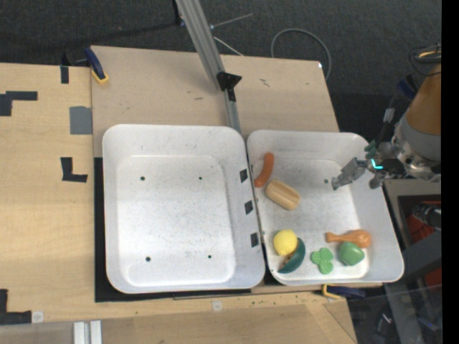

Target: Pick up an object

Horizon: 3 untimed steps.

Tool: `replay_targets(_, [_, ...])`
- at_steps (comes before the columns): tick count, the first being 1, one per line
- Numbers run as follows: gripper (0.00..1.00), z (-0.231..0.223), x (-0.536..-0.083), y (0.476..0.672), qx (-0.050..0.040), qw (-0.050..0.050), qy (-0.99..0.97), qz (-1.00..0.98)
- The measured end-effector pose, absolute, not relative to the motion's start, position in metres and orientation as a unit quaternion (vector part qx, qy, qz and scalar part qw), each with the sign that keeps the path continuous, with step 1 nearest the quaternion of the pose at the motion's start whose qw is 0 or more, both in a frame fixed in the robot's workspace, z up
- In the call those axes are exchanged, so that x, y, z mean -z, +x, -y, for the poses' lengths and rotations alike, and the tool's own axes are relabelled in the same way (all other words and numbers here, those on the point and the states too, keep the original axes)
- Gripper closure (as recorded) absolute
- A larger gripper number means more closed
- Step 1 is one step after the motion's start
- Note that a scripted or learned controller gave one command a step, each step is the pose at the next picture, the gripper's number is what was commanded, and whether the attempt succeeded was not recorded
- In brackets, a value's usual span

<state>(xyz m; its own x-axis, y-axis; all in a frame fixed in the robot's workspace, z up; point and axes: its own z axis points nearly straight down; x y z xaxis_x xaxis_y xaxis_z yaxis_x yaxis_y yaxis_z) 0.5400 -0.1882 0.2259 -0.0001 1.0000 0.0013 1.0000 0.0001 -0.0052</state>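
**Operator:** On the bench, which areas apply to this step?

**Technician:** Largest first. The left shallow white plastic bin (176,206) carries no candidates. The right shallow white plastic bin (315,145) carries all of them. The grey arm with the orange band (423,120) stands at that bin's right rim, with the two-finger gripper (357,173) above the bin's upper right area. The fingers read as spread, with nothing between them.

**Operator:** Which objects are available?

**Technician:** In descending size: a tan bread-roll-shaped toy (282,195) near the bin centre; an orange sausage-shaped toy (265,169) just above it, near the left wall; a yellow lemon-shaped toy (285,242) resting against a dark teal curved piece (292,259); an orange drumstick-shaped toy (349,238) touching a green rounded toy (351,254); a small green clover-shaped toy (323,260).

**Operator:** Recommended procedure?

**Technician:** Select the bread roll. It appears the most isolated, apart from the walls and from the front cluster. Centre the gripper over it, align the fingers across its short axis, descend vertically, then close. Avoid the front cluster: touching objects there are likely to cause a slipped or double grasp.
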Motion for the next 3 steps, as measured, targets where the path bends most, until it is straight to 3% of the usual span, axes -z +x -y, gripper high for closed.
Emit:
replay_targets(1, [0.0, 0.188, -0.228, 0.541, -0.0004, 0.001, -0.706, 0.708])
replay_targets(3, [0.0, 0.196, -0.103, 0.544, -0.0024, 0.003, -0.707, 0.707])
